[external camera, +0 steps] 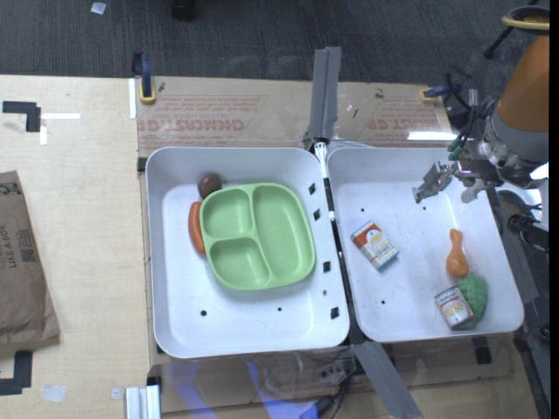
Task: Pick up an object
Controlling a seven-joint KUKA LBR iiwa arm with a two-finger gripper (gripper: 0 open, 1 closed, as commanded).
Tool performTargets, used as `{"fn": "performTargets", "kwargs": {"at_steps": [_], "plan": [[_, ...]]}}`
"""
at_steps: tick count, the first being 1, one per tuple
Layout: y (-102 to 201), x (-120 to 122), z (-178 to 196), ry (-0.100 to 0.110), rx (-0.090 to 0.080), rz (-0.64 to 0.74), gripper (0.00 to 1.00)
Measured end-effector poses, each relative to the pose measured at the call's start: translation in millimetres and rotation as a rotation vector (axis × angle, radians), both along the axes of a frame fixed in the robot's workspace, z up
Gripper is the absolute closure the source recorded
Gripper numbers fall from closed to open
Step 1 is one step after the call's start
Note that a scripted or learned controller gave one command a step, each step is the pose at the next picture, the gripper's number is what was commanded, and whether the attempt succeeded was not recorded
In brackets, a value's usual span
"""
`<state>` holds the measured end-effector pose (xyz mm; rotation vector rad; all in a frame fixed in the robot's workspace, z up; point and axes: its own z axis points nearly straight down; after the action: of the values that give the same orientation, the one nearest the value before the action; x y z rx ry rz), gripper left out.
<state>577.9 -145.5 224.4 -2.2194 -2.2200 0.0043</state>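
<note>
Gripper (450,184) sits near the right bin's (397,317) back rim — fingers spread open, gripping nothing. Bare white floor lies beneath and to its left. Small carton (375,244), white with orange print, lies mid-bin, well apart from the orange gourd-shaped toy (457,254).

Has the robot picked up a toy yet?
Not yet. The gripper hangs open over the right bin with nothing between its fingers. The small box, orange pear-shaped toy, can and green toy all lie on the bin floor. Choosing, grasping and lifting one remain.
</note>
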Motion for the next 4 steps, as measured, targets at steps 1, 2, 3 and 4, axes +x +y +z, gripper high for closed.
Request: {"fn": "performTargets", "kwargs": {"at_steps": [1, 2, 3, 4], "plan": [[-77, -4, -58, -0.001, -0.001, -0.008, 0.00], [-66, -34, -134, 0.001, 0.015, -0.078, 0.00], [-52, -56, -133, -0.001, 0.001, -0.105, 0.00], [-53, -56, -125, -0.001, 0.001, -0.109, 1.00]]}}
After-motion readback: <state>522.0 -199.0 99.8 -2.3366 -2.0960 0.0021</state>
